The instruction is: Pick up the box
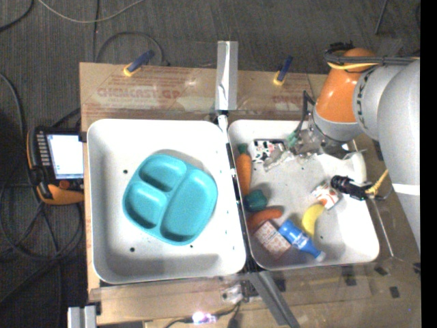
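The pincer [298, 144] hangs at the 12 o'clock end of the right bin [369, 251], its opening I cannot tell, so the approach is not finished: it must travel toward 6 o'clock to the small box [271, 238].

Two white bins side by side on the bench. Left bin [102, 183] holds a teal divided plate [171, 197], tilted, near its centre. Right bin [355, 251] is cluttered: carrot [244, 173] along its left wall, dark teal block [257, 199] just below it, reddish sausage-shaped item [264, 215], then a small box [272, 238] near the front edge, touching a blue bottle [298, 238] on its right. Yellow banana [312, 218] sits right of centre, beside a small white-and-red item [326, 197]. Grey arm with orange band [339, 98] reaches in over the right bin's back right corner; gripper [295, 144] low near the back wall, next to a printed black-and-white packet [268, 149]. Handheld screen device [58, 159] off the bench's left edge.
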`<state>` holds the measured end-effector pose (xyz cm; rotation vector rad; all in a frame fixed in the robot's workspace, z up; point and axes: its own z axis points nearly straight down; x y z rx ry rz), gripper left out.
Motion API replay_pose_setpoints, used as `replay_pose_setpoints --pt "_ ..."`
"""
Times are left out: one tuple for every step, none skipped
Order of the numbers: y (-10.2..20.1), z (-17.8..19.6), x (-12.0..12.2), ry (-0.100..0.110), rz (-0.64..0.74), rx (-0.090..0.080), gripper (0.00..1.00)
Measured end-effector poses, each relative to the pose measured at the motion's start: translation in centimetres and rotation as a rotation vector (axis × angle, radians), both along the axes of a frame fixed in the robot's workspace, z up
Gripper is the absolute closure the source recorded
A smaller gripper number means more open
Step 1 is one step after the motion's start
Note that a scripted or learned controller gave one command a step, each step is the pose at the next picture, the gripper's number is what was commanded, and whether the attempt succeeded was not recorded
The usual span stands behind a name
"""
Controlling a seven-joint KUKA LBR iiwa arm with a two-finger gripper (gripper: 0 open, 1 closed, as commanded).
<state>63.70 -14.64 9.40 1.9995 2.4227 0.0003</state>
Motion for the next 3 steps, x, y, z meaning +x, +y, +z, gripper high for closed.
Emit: replay_pose_setpoints --pt "0.08 0.84 -0.02 0.001 0.0 0.002 1.0" --pt "0.08 0.83 -0.02 0.001 0.0 0.002 0.0" --pt "0.14 1.7 -0.02 0.002 0.0 0.004 1.0"
